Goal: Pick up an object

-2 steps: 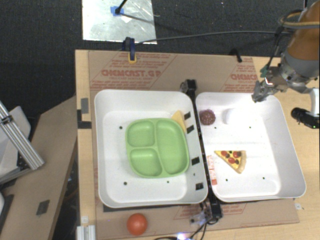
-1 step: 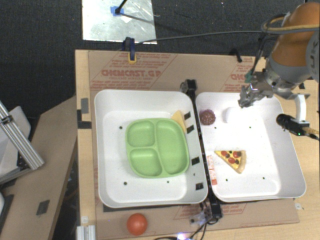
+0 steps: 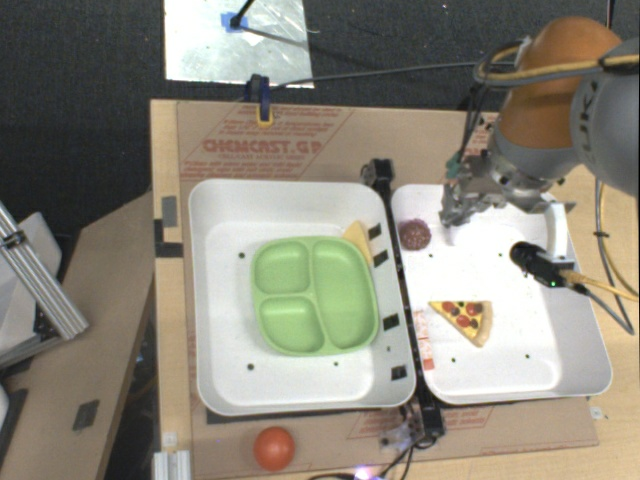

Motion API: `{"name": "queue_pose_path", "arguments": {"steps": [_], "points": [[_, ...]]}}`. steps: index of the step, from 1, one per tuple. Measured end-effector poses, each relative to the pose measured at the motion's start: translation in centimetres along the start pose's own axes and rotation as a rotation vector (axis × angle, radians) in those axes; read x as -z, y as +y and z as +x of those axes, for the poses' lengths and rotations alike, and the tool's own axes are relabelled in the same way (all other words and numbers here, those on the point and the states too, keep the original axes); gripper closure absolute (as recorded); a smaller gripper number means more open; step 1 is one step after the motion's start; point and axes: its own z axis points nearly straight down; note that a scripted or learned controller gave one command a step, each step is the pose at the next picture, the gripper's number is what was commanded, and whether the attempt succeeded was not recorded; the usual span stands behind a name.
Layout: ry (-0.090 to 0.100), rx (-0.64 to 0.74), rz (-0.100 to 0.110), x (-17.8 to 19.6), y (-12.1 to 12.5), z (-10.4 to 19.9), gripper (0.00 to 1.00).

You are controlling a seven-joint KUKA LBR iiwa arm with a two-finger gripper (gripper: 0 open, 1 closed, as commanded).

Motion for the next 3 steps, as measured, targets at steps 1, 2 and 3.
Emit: {"name": "queue_pose_path", "arguments": {"steps": [1, 2, 3], "points": [[0.0, 0.001, -0.002, 1.0, -0.7, 5.4, 1.0], [-0.001, -0.002, 0.001, 0.2, -2.3, 9.9, 1.0], [0.001, 0.0, -0.002, 0.7, -2.2, 15.0, 1.0]]}}
